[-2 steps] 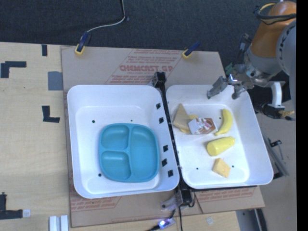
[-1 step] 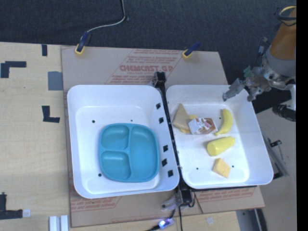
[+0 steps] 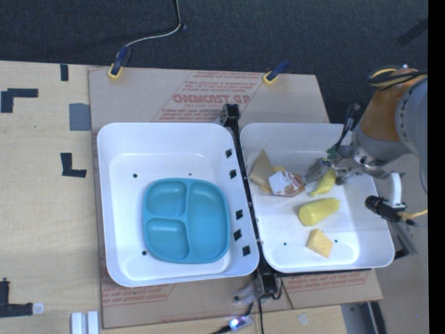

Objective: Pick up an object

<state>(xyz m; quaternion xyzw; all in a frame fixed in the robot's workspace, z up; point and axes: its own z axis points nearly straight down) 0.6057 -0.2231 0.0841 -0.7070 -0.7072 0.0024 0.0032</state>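
end effector [image 3: 325, 175] closed around a small yellow piece [image 3: 325, 183] in the right bin [image 3: 375, 256].

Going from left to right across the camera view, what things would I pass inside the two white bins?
Blue divided plate in the left bin → tan wedge → crumpled wrapper → yellow block, all in the right bin → the gripper of the arm.

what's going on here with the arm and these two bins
The arm's gripper is down in the right bin, at a small yellow piece near a crumpled wrapper. A yellow chunk and a tan wedge lie nearby. The left bin holds a blue divided plate.
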